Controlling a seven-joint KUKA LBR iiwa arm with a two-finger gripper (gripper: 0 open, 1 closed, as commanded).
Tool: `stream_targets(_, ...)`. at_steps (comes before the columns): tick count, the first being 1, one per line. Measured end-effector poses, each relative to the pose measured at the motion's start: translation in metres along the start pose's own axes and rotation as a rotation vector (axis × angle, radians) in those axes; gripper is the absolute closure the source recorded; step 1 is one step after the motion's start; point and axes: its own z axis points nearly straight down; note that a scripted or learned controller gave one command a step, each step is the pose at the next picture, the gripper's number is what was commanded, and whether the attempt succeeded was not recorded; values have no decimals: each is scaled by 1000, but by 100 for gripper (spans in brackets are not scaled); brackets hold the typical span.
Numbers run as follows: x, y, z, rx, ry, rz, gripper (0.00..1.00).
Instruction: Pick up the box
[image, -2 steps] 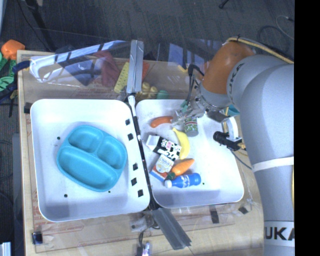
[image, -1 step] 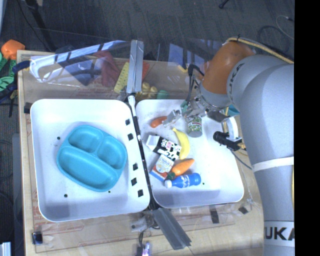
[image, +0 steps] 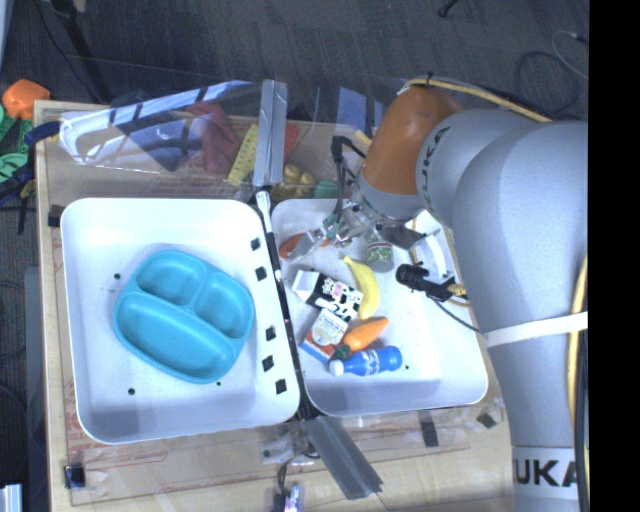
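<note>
The gripper (image: 345, 228) hangs low over the right bin's (image: 455, 375) far end, grip state unreadable; the box (image: 337, 294) lies just beside, seemingly untouched among clutter.

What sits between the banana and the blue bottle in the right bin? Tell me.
In the camera view, an orange carrot lies between the banana and the blue bottle.

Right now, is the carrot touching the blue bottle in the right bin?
Touching. The camera view shows the carrot lying against the top of the blue bottle, with no bin floor showing between them.
</note>
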Motion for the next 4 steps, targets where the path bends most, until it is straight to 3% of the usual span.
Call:
stream_targets(1,-5,-2,0,0,0,-219,0)
stream_targets(2,-5,-1,-11,0,-3,-224,100)
stream_targets(3,54,22,-125,-4,-3,-16,100)
stream_targets(4,54,22,-125,-3,-2,-16,0)
